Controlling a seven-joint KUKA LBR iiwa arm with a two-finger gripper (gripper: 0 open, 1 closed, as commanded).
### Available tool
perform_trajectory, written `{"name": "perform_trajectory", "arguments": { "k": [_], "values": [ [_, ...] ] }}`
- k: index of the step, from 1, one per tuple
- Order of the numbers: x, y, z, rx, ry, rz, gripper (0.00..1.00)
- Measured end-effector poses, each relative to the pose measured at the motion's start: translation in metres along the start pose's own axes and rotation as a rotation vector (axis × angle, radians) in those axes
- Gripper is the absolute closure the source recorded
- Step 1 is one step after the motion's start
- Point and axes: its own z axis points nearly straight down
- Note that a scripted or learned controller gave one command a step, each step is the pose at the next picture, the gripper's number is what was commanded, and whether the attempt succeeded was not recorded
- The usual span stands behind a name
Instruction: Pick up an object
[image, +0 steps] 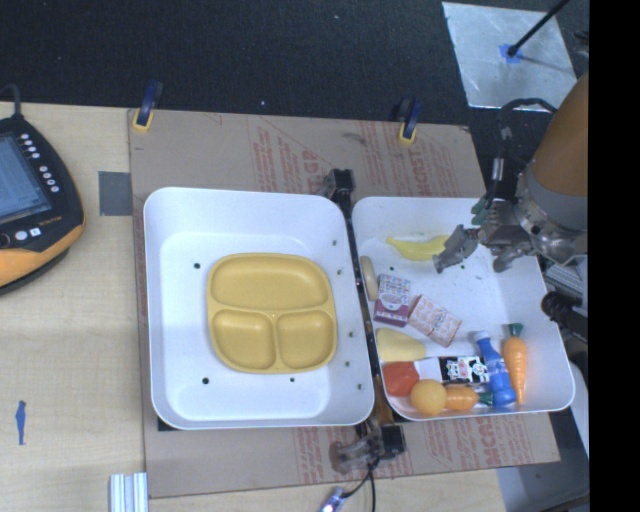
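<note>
While the left bin (160, 300) holds a yellow divided tray (271, 311) at its middle, the right bin (560, 390) carries all the small things. Nearest the front edge of that bin lie an orange fruit (428, 398) and a red piece (400, 377) beside it, then a black and white carton (463, 370), a blue bottle (497, 371) and a carrot (515, 362) toward the front right corner. Just behind them a pale yellow wedge (398, 346) rests against the left wall, with two small printed packets (415, 309) in the middle of the bin. Farther back lies a banana (415, 246), near the rear left part. The gripper (480, 250) hangs over the rear right part of the bin, just right of the banana; its jaws stand spread apart with nothing between them. A handheld control unit (30, 205) sits at the table's far left edge.
</note>
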Motion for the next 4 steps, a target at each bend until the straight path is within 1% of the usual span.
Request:
{"name": "perform_trajectory", "arguments": {
  "k": [1, 2, 3, 4],
  "values": [
    [0.039, 0.040, 0.063, 0.003, -0.002, -0.002, 0.00],
    [-0.003, 0.106, 0.136, 0.001, -0.002, 0.000, 0.00],
    [0.006, 0.111, 0.155, -0.011, -0.011, -0.001, 0.00],
    [0.006, 0.111, 0.144, -0.009, -0.009, -0.002, 1.00]
  ]
}}
